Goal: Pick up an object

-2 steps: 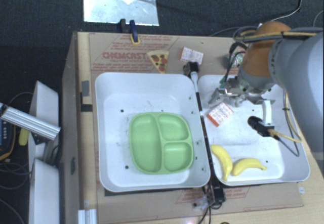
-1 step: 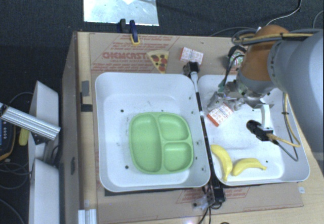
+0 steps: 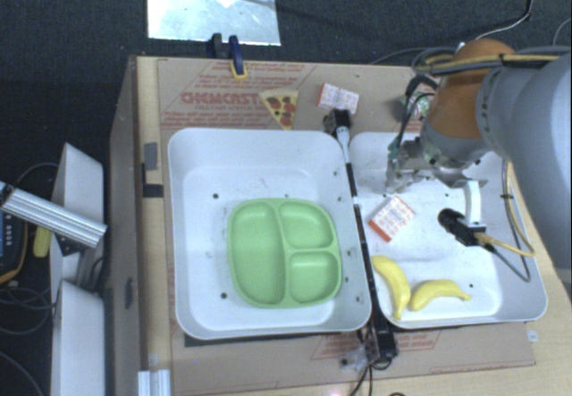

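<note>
— While the gripper [image 3: 399,172] hangs over the right bin [image 3: 527,291], what lies beneath?
— 1 orange-and-white packet [image 3: 391,217] just below it, 2 bananas [image 3: 413,287] nearer that bin's front edge. Finger state: cannot tell.
— And left of that bin?
— 1 green plate [image 3: 284,252].
</note>
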`<action>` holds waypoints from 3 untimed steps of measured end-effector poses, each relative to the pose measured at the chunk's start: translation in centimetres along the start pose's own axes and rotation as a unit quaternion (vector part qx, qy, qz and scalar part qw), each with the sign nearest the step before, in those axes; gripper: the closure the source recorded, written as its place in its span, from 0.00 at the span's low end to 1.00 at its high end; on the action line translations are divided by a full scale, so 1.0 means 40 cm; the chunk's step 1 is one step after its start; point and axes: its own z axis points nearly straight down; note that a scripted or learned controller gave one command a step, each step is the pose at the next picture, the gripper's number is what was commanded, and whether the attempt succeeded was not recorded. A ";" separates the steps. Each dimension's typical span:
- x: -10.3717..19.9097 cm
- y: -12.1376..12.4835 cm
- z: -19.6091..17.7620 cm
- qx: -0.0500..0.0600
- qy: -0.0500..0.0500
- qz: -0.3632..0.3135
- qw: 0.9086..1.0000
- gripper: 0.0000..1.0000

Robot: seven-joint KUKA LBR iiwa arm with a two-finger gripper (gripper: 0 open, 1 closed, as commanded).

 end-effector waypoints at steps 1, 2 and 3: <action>-0.176 -0.023 -0.151 -0.001 -0.002 0.001 1.000 1.00; -0.302 -0.015 -0.432 -0.003 -0.002 0.001 1.000 1.00; -0.299 -0.016 -0.428 -0.001 -0.001 0.000 1.000 0.00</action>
